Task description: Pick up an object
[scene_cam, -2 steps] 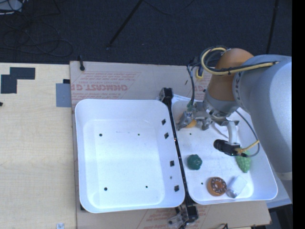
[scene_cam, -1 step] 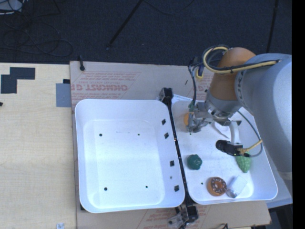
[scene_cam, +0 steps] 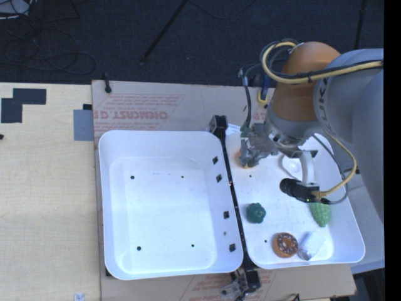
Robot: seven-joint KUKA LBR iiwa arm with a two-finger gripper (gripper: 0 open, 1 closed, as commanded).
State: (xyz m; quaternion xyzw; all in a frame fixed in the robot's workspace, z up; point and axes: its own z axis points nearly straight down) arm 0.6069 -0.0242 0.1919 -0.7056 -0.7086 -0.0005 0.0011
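An orange thing (scene_cam: 240,159) lies in the far left corner of the right bin (scene_cam: 273,193), close to the wall shared with the left bin (scene_cam: 163,205). The pincer (scene_cam: 249,157) is down at that corner, right against the orange thing and partly covering it. From this angle I cannot tell whether the pincer is spread or closed, or whether it has anything in it.

The arm (scene_cam: 301,86) leans in from the right, and its orange band hangs over the bin's far edge. Just right of the pincer, a white thing (scene_cam: 292,165) lies on the bin floor, partly hidden by the wrist. Nearer the camera, a dark green lump (scene_cam: 255,213) sits alone, not far from the shared wall. A pale green thing (scene_cam: 321,214) lies towards the right wall, well apart from the lump. In the near part of the bin, a doughnut (scene_cam: 286,244) with a brown top lies just beside a small clear piece (scene_cam: 306,246).

Both bins stand on a sheet of printed cardboard (scene_cam: 156,108), which lies on the pale wooden surface (scene_cam: 44,187).
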